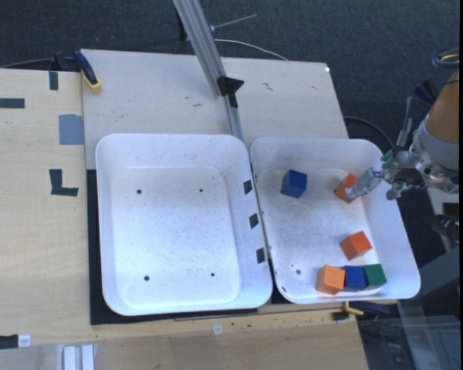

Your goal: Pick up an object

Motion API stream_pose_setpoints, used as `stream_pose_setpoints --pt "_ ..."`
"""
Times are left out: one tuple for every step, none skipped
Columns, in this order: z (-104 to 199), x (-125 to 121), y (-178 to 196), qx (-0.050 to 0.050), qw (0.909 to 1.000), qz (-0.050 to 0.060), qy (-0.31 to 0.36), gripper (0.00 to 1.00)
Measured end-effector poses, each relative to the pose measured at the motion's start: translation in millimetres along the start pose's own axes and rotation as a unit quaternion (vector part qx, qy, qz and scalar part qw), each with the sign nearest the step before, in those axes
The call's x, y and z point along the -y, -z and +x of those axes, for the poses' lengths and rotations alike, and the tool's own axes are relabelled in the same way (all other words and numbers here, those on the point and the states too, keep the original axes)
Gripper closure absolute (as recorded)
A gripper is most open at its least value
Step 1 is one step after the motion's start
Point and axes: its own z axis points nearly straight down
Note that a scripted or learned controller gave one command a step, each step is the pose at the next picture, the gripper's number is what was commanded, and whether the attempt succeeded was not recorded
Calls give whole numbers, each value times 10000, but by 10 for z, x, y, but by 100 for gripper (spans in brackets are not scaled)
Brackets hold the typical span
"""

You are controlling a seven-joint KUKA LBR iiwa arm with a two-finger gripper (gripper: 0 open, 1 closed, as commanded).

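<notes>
Reaching at an orange block [344,186], right of frame.
Small, stiff, probably light; best pinched across flat opposite faces. Gripper [363,186] jaw state impossible to tell.

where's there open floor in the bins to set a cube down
The left bin has its whole floor bare. In the right bin, the middle is free, between the blue cube and the front-corner cluster: orange cube, blue block, green cube. It is crowded near the gripper.

We count two shallow white plastic bins [174,149], three orange cubes [356,244], two blue cubes [294,183], and one green cube [375,274].
</notes>
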Motion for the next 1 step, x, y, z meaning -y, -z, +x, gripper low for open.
stream_pose_setpoints --pt "727 -286 -1098 -17 10000 35 16 0"
